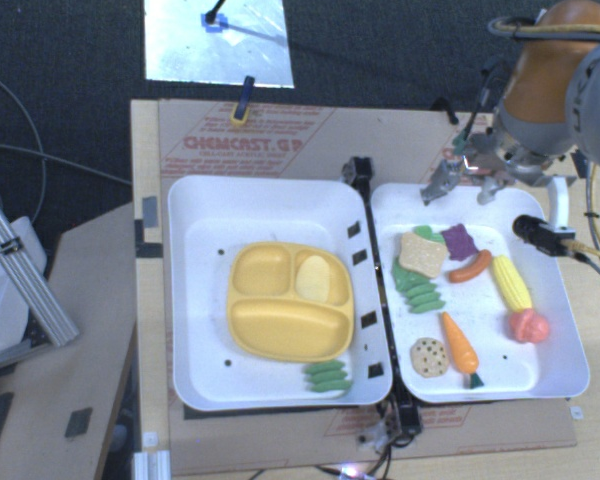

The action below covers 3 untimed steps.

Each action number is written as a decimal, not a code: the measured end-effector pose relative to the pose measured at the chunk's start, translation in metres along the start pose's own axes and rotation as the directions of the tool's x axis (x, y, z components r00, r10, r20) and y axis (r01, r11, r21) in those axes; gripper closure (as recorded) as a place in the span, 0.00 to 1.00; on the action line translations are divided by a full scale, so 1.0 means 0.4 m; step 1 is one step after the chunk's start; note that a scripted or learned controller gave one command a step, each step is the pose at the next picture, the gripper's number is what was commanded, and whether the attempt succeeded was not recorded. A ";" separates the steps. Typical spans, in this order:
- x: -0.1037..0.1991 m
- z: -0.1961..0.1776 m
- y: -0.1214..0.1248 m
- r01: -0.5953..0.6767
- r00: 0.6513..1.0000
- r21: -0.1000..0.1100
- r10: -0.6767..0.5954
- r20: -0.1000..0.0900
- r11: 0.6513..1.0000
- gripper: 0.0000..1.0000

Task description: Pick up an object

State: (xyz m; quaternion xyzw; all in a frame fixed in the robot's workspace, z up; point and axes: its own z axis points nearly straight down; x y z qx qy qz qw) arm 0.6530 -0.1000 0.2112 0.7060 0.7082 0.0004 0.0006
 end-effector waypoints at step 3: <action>-0.235 0.307 -0.214 0.009 1.000 -0.010 -0.009 -0.019 1.000 0.00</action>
